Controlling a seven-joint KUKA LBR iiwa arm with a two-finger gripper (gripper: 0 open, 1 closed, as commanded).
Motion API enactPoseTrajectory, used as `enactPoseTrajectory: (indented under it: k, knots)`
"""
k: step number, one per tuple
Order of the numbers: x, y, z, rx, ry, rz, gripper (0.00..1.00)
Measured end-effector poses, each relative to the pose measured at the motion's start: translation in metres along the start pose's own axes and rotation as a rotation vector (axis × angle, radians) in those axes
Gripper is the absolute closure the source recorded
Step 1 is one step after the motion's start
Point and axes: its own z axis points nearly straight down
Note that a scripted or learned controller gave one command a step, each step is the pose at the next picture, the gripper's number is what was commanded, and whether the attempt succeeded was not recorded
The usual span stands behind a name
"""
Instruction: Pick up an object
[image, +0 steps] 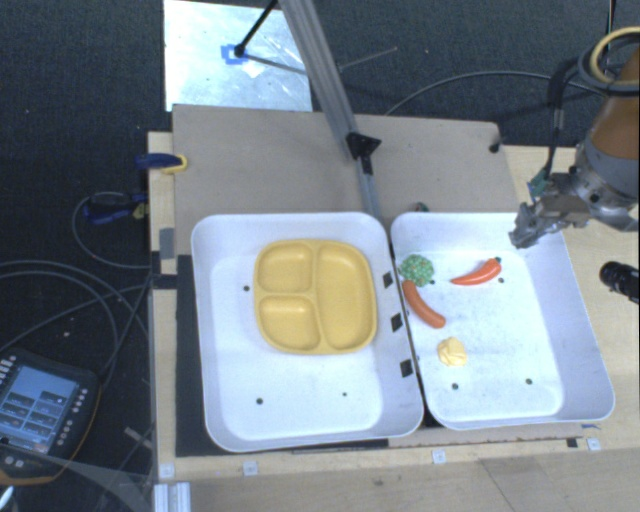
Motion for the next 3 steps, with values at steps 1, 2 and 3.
enactPoseTrajectory:
  k: [1, 2, 3]
  knots:
    - [0.055, 0.010, 0.017, 0.003, 0.001, 0.000, 1.00]
    - [0.111, 0.024, 0.013, 0.000, 0.001, -0.001, 1.00]
    - [0.161, 0.039, 0.033, 0.002, 0.001, 0.000, 1.00]
